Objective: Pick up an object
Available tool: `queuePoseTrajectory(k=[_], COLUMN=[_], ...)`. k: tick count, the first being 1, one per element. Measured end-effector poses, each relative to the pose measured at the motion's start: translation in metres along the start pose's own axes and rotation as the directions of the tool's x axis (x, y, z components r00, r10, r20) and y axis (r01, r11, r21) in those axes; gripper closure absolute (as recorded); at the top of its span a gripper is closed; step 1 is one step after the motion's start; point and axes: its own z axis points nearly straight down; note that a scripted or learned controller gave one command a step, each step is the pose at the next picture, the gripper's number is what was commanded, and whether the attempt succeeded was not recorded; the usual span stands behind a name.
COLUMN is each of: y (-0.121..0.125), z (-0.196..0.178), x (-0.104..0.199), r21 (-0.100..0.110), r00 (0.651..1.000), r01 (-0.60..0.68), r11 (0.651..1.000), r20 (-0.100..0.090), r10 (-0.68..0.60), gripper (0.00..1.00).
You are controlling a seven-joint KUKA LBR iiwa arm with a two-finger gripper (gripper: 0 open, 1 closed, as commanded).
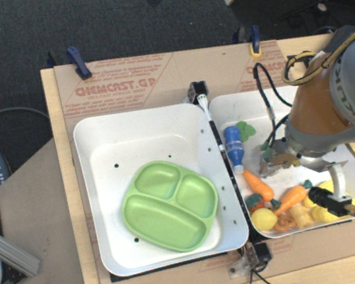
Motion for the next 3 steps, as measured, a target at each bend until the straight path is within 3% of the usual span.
queuePoseTrajectory(k=[1, 3], y=[-0.047, -0.045], z=[-0.092, -0.106], x=[0.009, 0.018], r21=[0.000, 0.000], r00=[1.000, 1.000], r01=[-0.006, -0.006], r11=[1.000, 1.000], r20=[0.000, 0.001], r10=[0.006, 0.006], gripper=[1.00, 1.00])
